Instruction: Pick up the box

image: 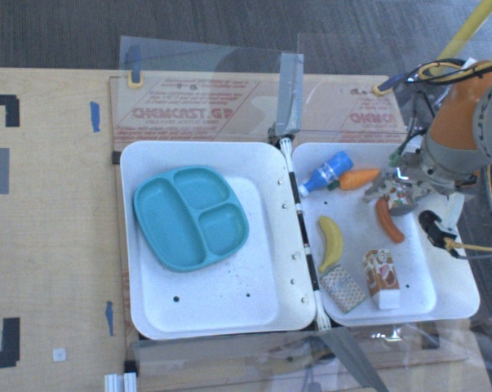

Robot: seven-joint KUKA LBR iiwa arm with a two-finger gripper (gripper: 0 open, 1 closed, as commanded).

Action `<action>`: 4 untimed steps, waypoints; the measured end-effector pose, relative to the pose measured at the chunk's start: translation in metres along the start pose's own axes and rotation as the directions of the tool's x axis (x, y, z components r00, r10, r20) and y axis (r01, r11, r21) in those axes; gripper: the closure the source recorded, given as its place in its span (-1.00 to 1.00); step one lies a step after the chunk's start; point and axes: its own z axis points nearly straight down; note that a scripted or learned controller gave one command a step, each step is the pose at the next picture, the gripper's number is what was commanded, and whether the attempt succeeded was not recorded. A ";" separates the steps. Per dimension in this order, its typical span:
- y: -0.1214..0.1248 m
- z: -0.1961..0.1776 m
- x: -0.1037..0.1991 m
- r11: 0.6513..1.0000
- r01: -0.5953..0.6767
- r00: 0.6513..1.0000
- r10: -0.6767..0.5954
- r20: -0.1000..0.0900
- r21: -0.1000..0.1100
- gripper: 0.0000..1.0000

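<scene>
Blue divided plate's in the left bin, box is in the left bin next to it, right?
Not quite. The camera view shows the blue divided plate in the left bin, but the box lies in the right bin, near its front edge, beside the banana.

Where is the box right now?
In the camera view, the box lies in the right bin near its front edge, beside a patterned pouch and below the sausage.

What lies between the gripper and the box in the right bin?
In the camera view, a sausage lies between the gripper and the box. Below the sausage, bare bin floor reaches to the box.
</scene>
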 end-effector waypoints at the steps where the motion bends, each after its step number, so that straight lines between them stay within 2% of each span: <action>1: 0.002 -0.012 0.000 1.000 0.001 1.000 -0.001 0.002 -0.006 1.00; 2: 0.002 -0.012 0.000 1.000 0.001 1.000 -0.001 0.002 -0.005 -1.00; 3: -0.063 -0.004 0.004 0.997 -0.083 0.997 0.083 -0.001 0.006 -1.00; 4: -0.071 -0.002 0.050 0.996 0.090 0.996 -0.090 -0.001 -0.002 -1.00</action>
